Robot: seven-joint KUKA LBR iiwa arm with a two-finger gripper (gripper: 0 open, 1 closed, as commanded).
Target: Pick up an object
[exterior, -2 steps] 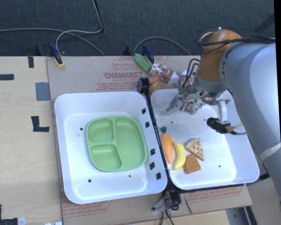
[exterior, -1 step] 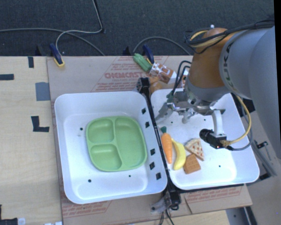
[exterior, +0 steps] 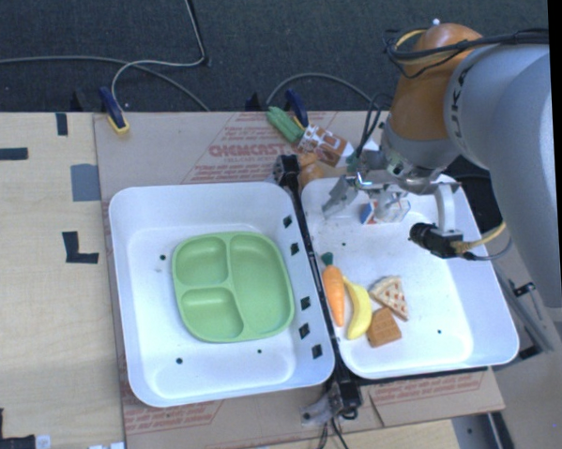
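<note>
Carrot (exterior: 334, 294) lies lengthwise, green top pointing away; gripper (exterior: 368, 197) grip state unclear

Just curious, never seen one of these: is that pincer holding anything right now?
Pincer: hangs over the far end of the right bin; whether it is open, closed or holding anything cannot be told.

Grey arm (exterior: 510, 113), orange band (exterior: 424, 80), black cables.

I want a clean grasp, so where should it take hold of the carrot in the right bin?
Probably at the carrot's orange middle, from above, closing across its narrow width. It lies lengthwise along the bin's left wall, with the banana close against its right side, so room for the fingers looks tight.
</note>
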